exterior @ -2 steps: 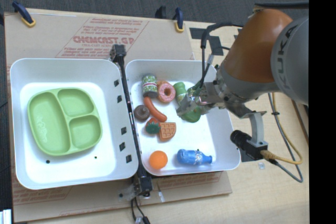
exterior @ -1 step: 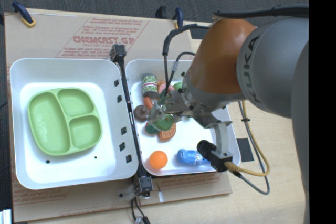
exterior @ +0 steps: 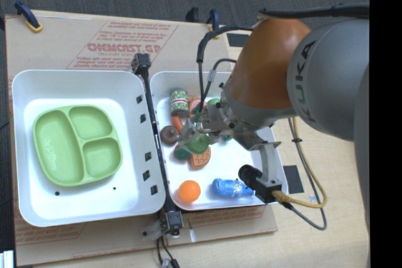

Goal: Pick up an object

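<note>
1. We see the gripper [exterior: 196, 128] low in the right bin [exterior: 276, 135], over a tight cluster of small items near the bin's left wall; the bulky arm [exterior: 276, 66] hides much of it.
2. We cannot tell whether it is released or clenched, nor whether anything sits in it (wrist hardware and the pile crowd together there).
3. The likely target is the green item [exterior: 191, 146] directly under the gripper, touching an orange-brown piece [exterior: 200, 160] on its lower side. It looks like a small plastic toy, so we judge it light, stiff and fairly smooth, and apt to slip if pinched on a rounded face.
4. Close neighbours complicate a hold: a small can with a green label [exterior: 179, 101] at the far end, a brown disc [exterior: 169, 134] beside the left wall, and reddish bits between them. We judge a grasp across the green item's narrow width, from above, safest.
5. Easier picks lie apart near the bin's front: an orange ball [exterior: 188, 191] (round, likely to roll) and a blue crinkly packet [exterior: 229, 188] just beside it, probably soft and yielding.
6. The left bin [exterior: 19, 135] holds a green divided plate [exterior: 78, 144], well apart from the gripper.
</note>
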`<state>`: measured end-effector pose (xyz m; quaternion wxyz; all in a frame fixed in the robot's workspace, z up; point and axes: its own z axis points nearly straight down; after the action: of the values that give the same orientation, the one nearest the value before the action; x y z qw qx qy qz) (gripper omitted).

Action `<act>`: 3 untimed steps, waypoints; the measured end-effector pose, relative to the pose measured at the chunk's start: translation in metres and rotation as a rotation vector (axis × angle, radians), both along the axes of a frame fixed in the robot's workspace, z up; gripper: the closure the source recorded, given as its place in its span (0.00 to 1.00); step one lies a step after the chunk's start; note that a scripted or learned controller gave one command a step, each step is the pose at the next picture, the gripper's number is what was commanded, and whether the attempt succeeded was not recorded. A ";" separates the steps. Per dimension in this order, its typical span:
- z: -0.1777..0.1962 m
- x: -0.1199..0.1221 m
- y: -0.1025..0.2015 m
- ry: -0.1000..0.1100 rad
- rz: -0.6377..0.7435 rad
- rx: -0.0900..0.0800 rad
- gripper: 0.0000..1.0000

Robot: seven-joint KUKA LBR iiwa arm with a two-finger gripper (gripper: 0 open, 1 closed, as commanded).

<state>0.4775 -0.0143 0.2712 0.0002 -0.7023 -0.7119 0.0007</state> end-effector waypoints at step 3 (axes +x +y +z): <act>0.031 0.003 0.001 -0.007 0.021 -0.001 1.00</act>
<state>0.4802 -0.0134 0.3023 -0.0026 -0.6949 -0.7191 -0.0014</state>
